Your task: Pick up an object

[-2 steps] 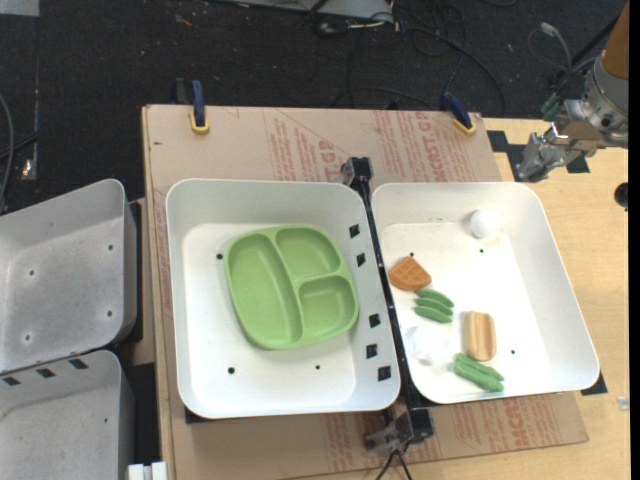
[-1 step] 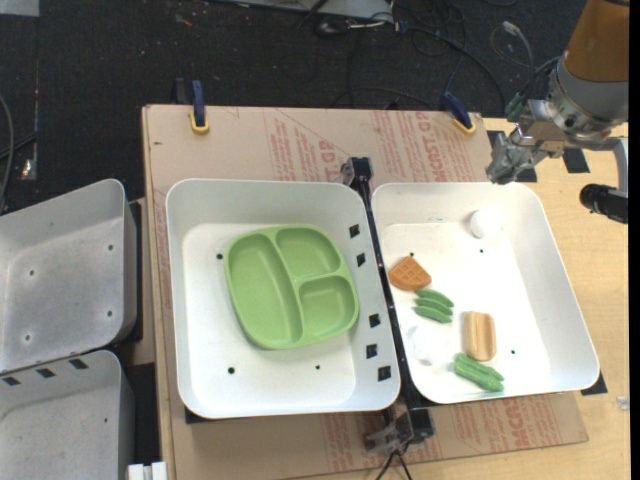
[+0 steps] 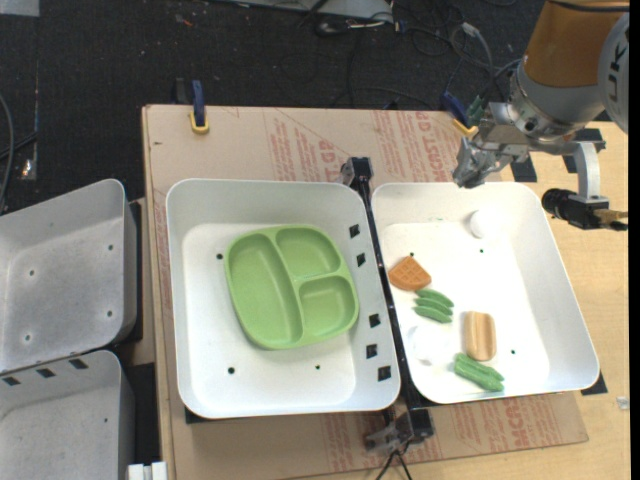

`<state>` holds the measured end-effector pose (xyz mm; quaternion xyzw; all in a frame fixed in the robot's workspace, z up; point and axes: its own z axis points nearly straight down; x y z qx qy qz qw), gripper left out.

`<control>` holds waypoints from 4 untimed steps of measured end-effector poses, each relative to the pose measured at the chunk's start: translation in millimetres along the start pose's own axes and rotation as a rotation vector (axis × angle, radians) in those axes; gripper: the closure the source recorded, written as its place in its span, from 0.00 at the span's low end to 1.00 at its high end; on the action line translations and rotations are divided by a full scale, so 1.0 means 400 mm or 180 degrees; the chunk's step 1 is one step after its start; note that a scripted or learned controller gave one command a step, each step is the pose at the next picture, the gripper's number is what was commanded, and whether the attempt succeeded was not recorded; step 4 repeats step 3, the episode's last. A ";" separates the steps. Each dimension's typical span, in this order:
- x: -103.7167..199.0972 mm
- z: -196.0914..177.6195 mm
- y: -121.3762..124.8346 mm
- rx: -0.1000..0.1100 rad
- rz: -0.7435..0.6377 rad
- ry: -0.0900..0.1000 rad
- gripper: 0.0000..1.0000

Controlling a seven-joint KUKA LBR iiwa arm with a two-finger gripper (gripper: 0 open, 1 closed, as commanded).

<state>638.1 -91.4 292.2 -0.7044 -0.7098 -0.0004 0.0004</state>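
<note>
Several pickable pieces lie in the right bin (image 3: pixel 560 298): an orange wedge (image 3: pixel 409 273), two green pods (image 3: pixel 434 305), a tan roll (image 3: pixel 479 335), another green pod (image 3: pixel 478 372) and a small white piece (image 3: pixel 478 224). My claw (image 3: pixel 470 175) hangs above the bin's far rim, and I cannot tell its state from here. I'd pick the white piece, which lies nearest, just in front of the claw; I'd centre over it, then descend straight. The rest sit well apart, nearer the camera.
</note>
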 end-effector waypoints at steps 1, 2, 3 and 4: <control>0.123 0.035 0.006 0.0004 0.0001 -0.0001 1.00; 0.262 0.087 -0.012 0.0008 0.0001 -0.0001 1.00; 0.379 0.110 -0.065 0.0010 0.0001 0.0000 1.00; 0.379 0.110 -0.065 0.0010 0.0001 0.0000 1.00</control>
